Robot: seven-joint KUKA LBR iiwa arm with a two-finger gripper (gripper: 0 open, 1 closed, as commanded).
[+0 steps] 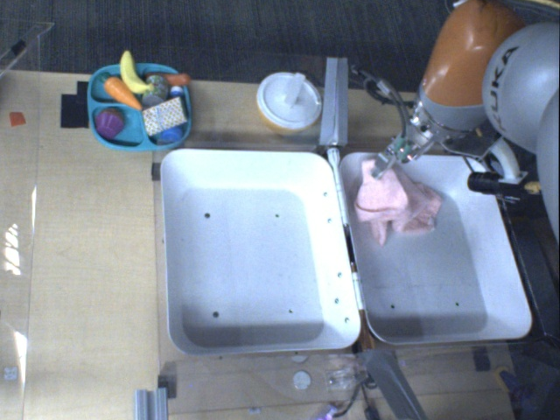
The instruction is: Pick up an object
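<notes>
Camera view, fixed above the bench: two shallow white bins side by side. Left bin [249,252]: no loose items visible on its floor, only small dark dots. Right bin [455,296]: one item, a crumpled pink cloth [394,204], lying in the upper left part of that bin, near the wall it shares with the left bin.

One arm [490,68], grey with an orange section, reaches in from the right. One gripper [385,166] is tilted down toward the bin, its tip at the upper edge of the pink cloth. The tip appears to touch or press into the fabric there; the cloth bunches up to that point. Whether the claw is spread or closed, and whether any fabric sits between its parts, cannot be told at this resolution.

Items on the bench behind the bins, counted: one blue divided tray [140,106] holding toy food, including one yellow banana [132,73], one orange carrot [121,92] and one purple piece [109,122]; one white round lidded container [289,101] on a yellow base; one grey upright bracket [333,103] above the junction between the bins.
</notes>
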